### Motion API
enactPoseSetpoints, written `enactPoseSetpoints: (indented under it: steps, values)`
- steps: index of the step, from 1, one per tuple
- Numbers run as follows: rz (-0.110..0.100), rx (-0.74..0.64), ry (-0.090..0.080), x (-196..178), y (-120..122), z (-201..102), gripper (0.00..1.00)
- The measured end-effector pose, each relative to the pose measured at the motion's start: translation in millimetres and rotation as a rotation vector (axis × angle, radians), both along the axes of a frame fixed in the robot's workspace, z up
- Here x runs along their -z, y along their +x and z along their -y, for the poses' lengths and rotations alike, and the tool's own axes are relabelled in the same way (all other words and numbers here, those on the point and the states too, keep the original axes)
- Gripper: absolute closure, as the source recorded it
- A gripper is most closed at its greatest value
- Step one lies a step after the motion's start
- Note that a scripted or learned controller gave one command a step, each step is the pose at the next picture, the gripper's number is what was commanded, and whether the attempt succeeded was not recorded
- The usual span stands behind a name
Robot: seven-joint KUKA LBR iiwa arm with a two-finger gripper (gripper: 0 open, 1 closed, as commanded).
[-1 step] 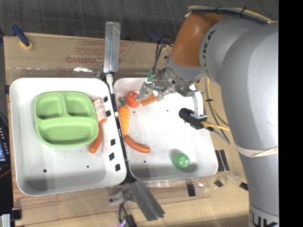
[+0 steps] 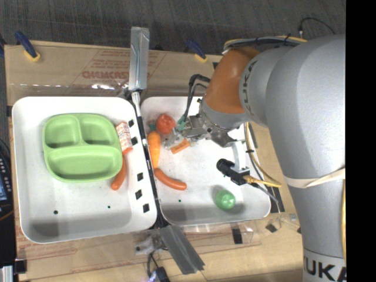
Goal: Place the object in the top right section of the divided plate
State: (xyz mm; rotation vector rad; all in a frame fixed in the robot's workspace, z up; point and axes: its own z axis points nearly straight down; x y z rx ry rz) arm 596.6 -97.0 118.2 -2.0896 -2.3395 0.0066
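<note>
Two shallow white bins sit side by side on the tabletop [image 2: 70, 51]. The left bin [image 2: 26, 175] carries the divided plate [image 2: 82, 147] — green, with two small sections along its far edge and one large section nearer the camera; all three sections are bare, including the top right section [image 2: 97, 128], so the placement is not yet done. The arm [image 2: 294, 98] reaches over the right bin [image 2: 194, 213], and its tool [image 2: 182, 135] hangs low at that bin's far left part, just beside a red tomato-like piece [image 2: 165, 122]. A small orange piece [image 2: 180, 147] lies directly at the tool tip; whether it is pinched or merely beneath the tip cannot be told, and the tool's spread cannot be told either. Which object the task intends is thus a judgement: most likely the small orange piece or the red piece next to it. Remaining steps, as judged: secure the object, carry it over the divider between the bins, and set it down in the top right section. Count — one divided plate; one small printed packet [image 2: 123, 135] at the plate's right edge; one orange sausage-like piece [image 2: 119, 178] leaning by the plate in the left bin; in the right bin, one carrot [image 2: 154, 147], one orange sausage-like piece [image 2: 170, 181], one green round fruit [image 2: 224, 200], one red piece, one small orange piece.
</note>
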Motion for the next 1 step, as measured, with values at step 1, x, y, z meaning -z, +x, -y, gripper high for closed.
enactPoseSetpoints:
  steps: [1]
  values:
    - [0.0, -0.004, 0.0, -10.4, 0.6, -0.1, 1.0]
